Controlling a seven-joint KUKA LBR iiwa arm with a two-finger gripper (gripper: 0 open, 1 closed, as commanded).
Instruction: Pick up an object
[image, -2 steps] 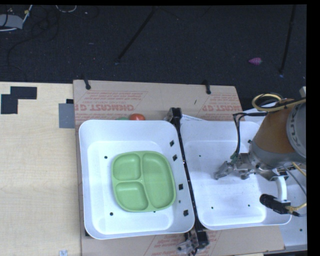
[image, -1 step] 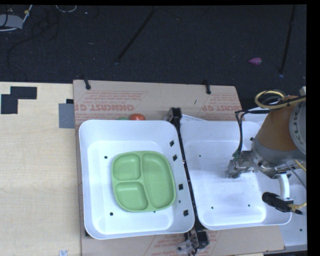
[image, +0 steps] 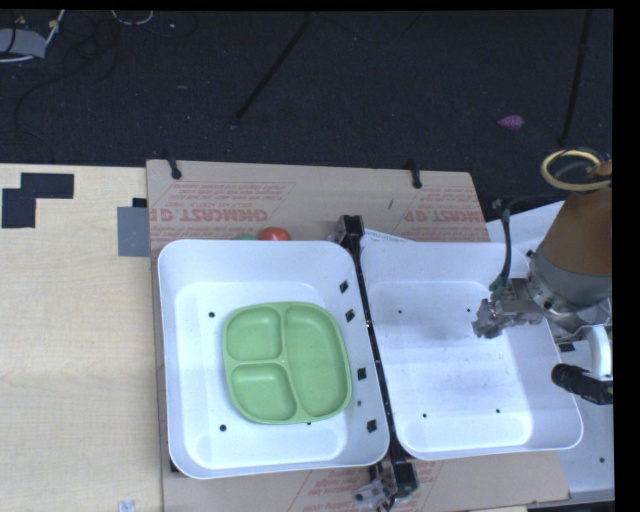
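The flat brown cardboard sheet (image: 300, 205) lying under the two bins is showing red printed lettering along its far edge, appearing upside down and mirrored, so the words are not reading clearly. More red print is showing on the same cardboard at the near edge, too small to make out.

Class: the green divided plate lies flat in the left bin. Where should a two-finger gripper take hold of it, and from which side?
Probably the raised rim of the green divided plate, coming from above. It lies flat in the left bin, so only upright edges offer a pinch; the right rim is nearest the gripper.
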